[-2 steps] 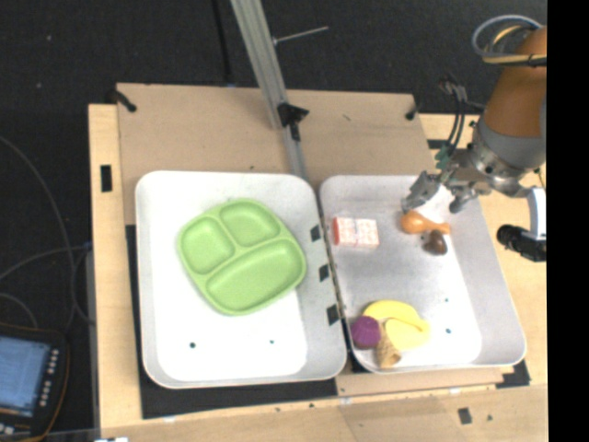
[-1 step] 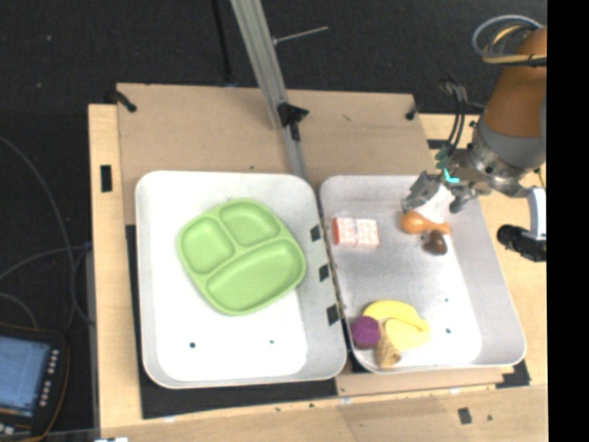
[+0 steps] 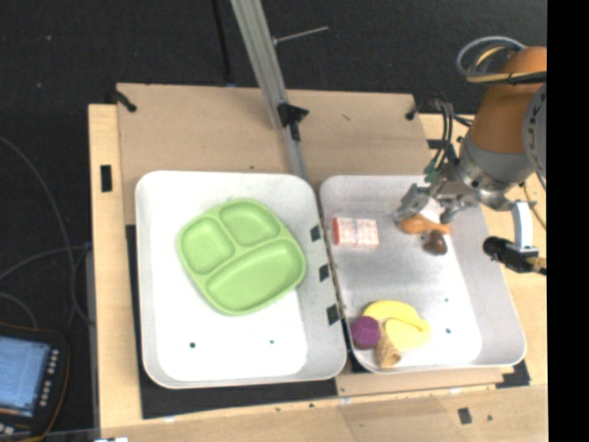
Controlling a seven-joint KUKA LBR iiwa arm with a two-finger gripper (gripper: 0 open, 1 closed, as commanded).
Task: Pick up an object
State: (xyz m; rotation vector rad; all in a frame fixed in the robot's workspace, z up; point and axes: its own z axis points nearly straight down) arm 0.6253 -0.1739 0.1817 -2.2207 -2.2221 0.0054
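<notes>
Camera view, from above the desk (image 3: 212, 127): two white bins lie side by side. The left bin (image 3: 166, 339) holds a green divided plate (image 3: 242, 257). In the right bin (image 3: 479, 330), the tool (image 3: 425, 212) sits low near the far edge, with an orange object (image 3: 420, 223) right at its tips and a small brown object (image 3: 436, 242) just beside; whether the tool grips anything cannot be told. A pink-and-white box (image 3: 355, 233) lies near the divider, and yellow (image 3: 398, 321), purple (image 3: 365, 331) and tan (image 3: 387, 351) pieces cluster at the near edge.
</notes>
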